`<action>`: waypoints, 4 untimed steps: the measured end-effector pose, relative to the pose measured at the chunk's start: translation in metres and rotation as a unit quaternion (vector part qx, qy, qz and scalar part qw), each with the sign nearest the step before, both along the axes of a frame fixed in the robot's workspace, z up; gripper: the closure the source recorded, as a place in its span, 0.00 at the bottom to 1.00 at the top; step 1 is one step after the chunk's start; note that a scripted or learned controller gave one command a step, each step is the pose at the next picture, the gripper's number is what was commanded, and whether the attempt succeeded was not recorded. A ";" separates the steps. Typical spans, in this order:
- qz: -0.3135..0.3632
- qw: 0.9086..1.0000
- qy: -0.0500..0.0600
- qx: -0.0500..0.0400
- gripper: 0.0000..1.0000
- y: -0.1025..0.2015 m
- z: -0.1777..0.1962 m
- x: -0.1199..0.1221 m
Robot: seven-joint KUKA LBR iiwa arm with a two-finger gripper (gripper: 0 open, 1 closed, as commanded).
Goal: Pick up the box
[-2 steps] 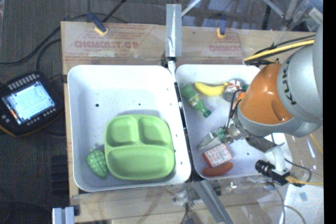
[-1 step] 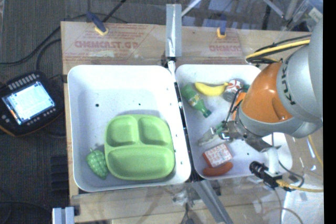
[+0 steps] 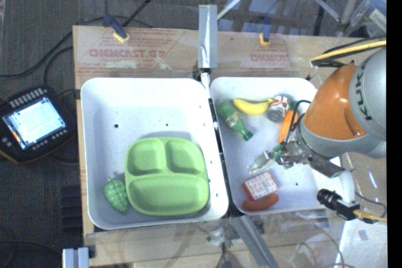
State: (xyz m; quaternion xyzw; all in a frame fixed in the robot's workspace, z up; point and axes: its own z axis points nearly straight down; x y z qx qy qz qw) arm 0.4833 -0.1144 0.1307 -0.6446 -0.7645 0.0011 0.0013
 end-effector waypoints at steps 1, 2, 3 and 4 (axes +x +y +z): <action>-0.008 1.000 -0.007 -0.002 0.00 0.013 -0.041 0.003; -0.008 1.000 -0.008 -0.002 1.00 0.014 -0.031 0.004; -0.008 1.000 -0.008 -0.002 0.00 0.014 -0.031 0.004; -0.061 0.998 -0.007 0.000 0.00 0.016 -0.040 0.004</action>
